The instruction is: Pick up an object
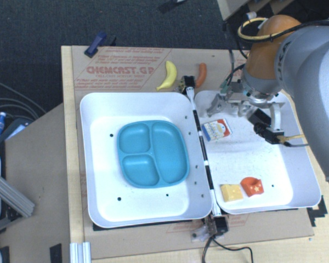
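Gripper point(226, 104) hovered near the small packet point(216, 129), finger state impossible to tell; approach step, next needing descent onto it

Two white bins side by side: left bin point(98, 147) holding a blue divided plate point(152, 153); right bin point(296, 169) holding a small red-and-white packet point(216, 130), a yellow block point(231, 192) and a red-orange piece point(252, 186) just beside it. Gripper point(234, 104) low over the right bin's far end, near the packet. Beyond the bins, on the bench, a banana point(167, 75) and an orange carrot-like piece point(200, 74).
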Controlling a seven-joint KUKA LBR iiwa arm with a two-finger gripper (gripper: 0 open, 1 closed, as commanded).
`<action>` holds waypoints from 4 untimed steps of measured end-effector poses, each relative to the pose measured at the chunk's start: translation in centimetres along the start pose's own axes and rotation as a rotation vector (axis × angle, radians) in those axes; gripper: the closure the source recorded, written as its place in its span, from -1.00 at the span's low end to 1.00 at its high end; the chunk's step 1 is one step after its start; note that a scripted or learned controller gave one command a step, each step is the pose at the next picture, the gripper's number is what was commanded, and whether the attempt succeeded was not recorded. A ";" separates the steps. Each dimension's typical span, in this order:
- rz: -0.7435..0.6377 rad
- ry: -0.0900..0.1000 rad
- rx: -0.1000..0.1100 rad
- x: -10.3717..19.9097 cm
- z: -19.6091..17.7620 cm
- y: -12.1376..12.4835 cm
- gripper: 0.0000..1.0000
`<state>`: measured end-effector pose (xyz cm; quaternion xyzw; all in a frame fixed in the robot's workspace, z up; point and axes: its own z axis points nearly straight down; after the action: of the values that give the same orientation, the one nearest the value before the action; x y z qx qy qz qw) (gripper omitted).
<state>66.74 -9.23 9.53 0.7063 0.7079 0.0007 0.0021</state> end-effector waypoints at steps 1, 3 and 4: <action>-0.001 -0.001 -0.003 0.0 -1.1 0.1 1.00; 0.003 0.002 0.006 -1.7 1.1 -0.1 -1.00; 0.002 0.001 0.003 -1.6 0.0 0.0 1.00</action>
<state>66.71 -10.84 9.55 0.7070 0.7073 -0.0001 0.0008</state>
